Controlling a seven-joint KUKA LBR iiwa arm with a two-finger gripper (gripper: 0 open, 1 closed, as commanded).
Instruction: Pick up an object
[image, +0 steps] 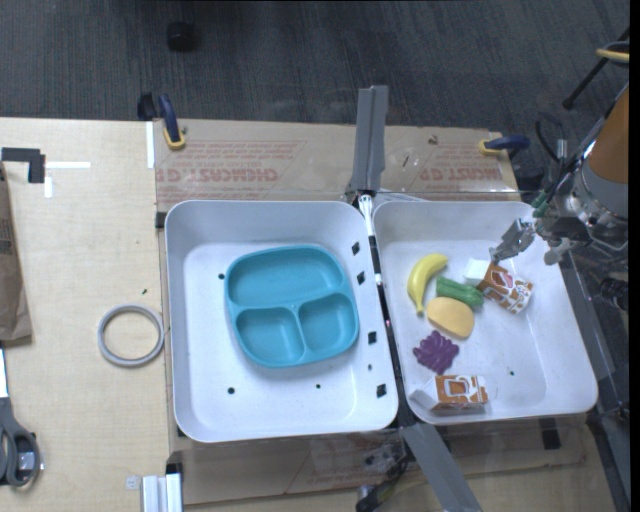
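Hovering gripper (512, 243): you see it above the right bin's (560, 395) far side; whether its jaws are open or closed you cannot tell, and nothing shows between them.
Nearest target: carton (507, 290), just below the gripper, likely your pick.
Cluster: banana (425, 278), green piece (459, 292), yellow piece (451, 318), grapes (436, 351), second carton (461, 392).
Left bin (200, 380): blue tray (291, 304).
Cut off: arm's upper part.
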